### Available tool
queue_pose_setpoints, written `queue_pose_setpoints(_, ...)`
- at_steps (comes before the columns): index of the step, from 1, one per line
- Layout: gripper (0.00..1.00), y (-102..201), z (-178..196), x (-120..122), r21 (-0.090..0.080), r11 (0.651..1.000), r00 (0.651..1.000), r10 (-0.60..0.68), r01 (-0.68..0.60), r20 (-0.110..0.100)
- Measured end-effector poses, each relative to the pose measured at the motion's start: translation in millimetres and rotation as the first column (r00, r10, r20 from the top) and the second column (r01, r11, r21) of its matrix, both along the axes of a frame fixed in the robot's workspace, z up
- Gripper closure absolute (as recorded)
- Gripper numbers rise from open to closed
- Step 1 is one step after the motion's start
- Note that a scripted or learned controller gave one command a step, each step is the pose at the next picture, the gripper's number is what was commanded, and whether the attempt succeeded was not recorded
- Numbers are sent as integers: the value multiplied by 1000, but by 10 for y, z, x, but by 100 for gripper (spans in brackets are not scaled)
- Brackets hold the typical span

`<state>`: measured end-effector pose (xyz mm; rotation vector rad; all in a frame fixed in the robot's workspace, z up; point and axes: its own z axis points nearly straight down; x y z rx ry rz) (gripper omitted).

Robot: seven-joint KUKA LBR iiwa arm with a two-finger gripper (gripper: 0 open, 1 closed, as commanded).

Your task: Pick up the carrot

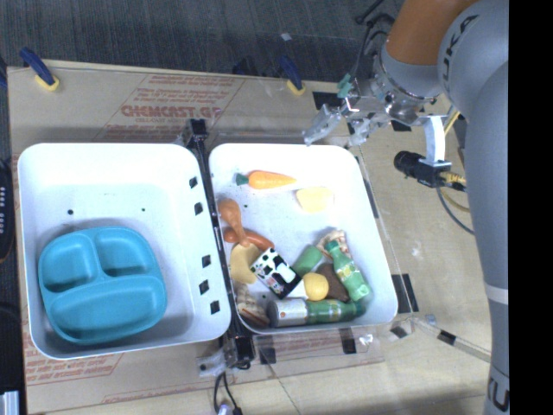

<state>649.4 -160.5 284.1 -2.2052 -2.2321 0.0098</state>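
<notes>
Lying near the far wall of the right bin point(367, 223), the carrot point(270, 179) rests on bare white floor with its long axis running roughly left to right across the view, green stub at the left end and orange taper pointing right. Nothing touches it. A pale yellow piece point(314, 199) sits just beside its right tip, slightly nearer the camera, and the jumble of toy food and bottles point(302, 284) fills the bin's near end, well apart from it.

The hand point(339, 124) hangs above the bin's far rim, up and to the right of the carrot, and carries nothing; its fingers point(318, 130) look spread apart, released. So the carrot lies down and to the left of the hand, a short way inside the wall.

As I judge it, the coming move turns on that offset and on the axis: the hand must shift left and toward the camera, then close across the carrot's narrow width, not along its length. The left bin point(43, 180) holds a blue divided tray point(102, 279), of no concern here.
</notes>
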Motion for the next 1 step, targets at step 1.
queue_pose_setpoints(1, 0, -5, -1248, 45, 7, 992, 992, 123, -123, -11)
